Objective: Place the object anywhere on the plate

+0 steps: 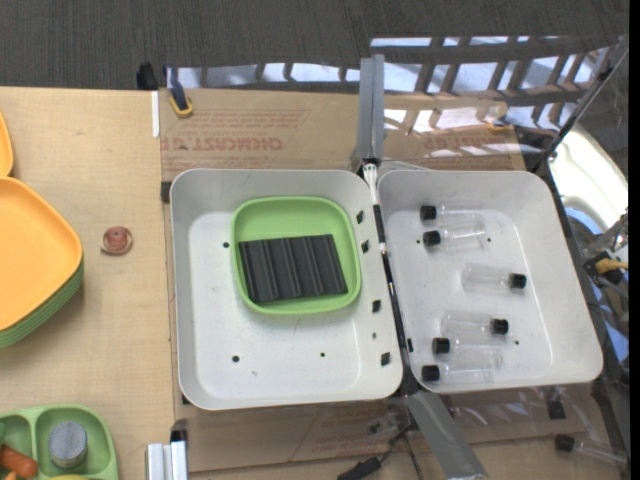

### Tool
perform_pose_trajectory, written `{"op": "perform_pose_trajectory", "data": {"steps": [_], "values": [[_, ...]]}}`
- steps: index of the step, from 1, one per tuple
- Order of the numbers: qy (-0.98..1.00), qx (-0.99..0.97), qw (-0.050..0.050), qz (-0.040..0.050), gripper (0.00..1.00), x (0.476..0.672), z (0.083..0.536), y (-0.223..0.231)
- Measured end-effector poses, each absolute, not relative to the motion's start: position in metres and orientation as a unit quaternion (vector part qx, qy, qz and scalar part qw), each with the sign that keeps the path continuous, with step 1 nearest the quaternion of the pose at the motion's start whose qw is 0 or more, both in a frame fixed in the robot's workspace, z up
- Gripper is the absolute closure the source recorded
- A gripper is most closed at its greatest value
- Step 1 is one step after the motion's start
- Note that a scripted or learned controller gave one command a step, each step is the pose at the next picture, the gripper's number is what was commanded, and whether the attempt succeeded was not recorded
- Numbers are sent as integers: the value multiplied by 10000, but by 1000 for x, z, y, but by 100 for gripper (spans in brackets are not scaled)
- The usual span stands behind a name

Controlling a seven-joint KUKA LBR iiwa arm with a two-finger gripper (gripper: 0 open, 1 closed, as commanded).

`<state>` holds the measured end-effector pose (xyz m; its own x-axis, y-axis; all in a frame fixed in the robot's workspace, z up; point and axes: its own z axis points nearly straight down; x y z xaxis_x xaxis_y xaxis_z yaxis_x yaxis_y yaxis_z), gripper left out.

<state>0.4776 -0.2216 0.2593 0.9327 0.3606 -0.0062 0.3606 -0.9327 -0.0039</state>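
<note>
While nothing stirs over the desk (80, 148), two white bins sit side by side on cardboard (260, 138). The left bin (200, 368) holds a green plate (295, 208), set toward the bin's 12 o'clock side. A dark ribbed slab (295, 268) lies flat on the plate, covering most of its middle and lower part.

The right bin (560, 348) holds six clear vials with black caps, all lying on their sides and none touching the plate. Two lie close together toward 11 o'clock: the top vial (455, 214) and the second vial (460, 236), both with caps pointing to 9 o'clock. A third vial (488, 278) lies near the middle, its cap pointing to 3 o'clock. A fourth vial (470, 323) lies just below it toward 6 o'clock, its cap likewise to 3 o'clock. A fifth vial (470, 348) and a sixth vial (465, 371) lie toward 7 o'clock, with caps to 9 o'clock.

How the tool stands, open or closed, I cannot tell.

Out at the desk's 9 o'clock edge sits a stack of orange plates (35, 258), with a small reddish knob (117, 239) just beside it. Down at 7 o'clock is a green tray (30, 423) with a grey disc (67, 441) in one compartment.
</note>
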Motion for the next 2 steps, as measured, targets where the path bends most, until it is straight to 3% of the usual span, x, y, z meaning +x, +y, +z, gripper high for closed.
{"op": "perform_pose_trajectory", "data": {"steps": [2], "values": [[-1020, -9948, 12, 24, 0, 477, 246, -222]]}}
